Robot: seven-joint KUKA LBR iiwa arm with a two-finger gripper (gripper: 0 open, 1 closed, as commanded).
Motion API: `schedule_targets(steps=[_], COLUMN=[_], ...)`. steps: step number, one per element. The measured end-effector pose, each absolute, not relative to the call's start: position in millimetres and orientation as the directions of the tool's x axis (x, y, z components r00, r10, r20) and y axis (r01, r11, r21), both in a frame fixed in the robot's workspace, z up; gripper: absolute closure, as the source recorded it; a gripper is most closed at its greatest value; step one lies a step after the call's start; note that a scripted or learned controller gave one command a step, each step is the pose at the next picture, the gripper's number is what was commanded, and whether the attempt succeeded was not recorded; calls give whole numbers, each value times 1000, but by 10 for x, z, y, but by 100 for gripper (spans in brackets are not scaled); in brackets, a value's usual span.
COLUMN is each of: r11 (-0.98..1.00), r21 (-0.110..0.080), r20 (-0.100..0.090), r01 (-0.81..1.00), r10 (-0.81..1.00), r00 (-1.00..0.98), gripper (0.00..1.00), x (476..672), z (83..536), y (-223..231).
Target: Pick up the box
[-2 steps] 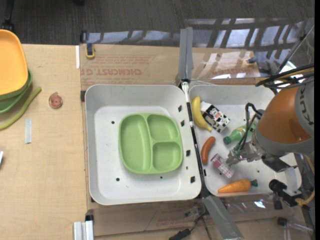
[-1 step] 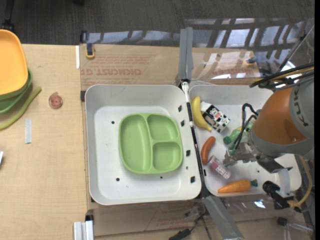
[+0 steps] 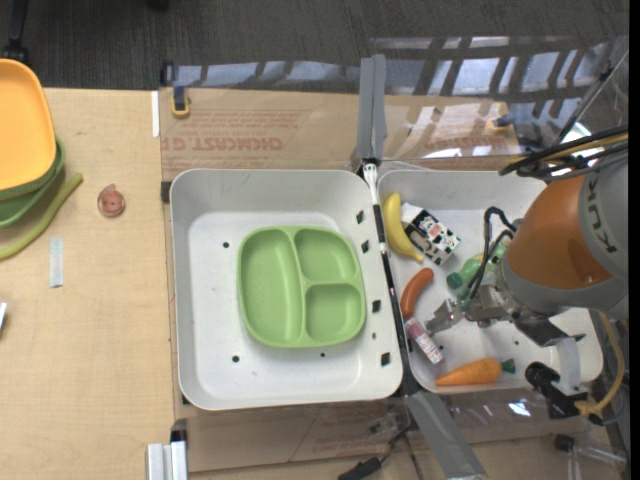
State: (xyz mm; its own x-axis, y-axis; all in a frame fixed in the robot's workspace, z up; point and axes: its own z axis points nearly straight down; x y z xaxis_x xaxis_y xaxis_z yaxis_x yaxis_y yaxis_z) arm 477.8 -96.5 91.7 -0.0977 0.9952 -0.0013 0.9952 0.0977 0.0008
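Two shallow white bins sit side by side on the table, the arm reaching into the right bin [image 3: 520, 193].
The small white-and-black printed cardboard box [image 3: 432, 234] lies near that bin's far left corner, beside the yellow banana [image 3: 398, 228]. The pincer [image 3: 447, 315] hangs nearer the front, jaws apparently parted, grasping nothing; it should move above the box and straddle its narrow sides, avoiding the banana.
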Motion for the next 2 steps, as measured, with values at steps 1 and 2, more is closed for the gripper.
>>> schedule_targets(steps=[1, 2], r11=[98, 494], r21=[0, -1], r20=[-2, -1], r01=[995, 870], r10=[995, 870], r00=[-98, -494], gripper=[100, 100], x=[4780, 5023], z=[1001, 1911], y=[-973, -906])
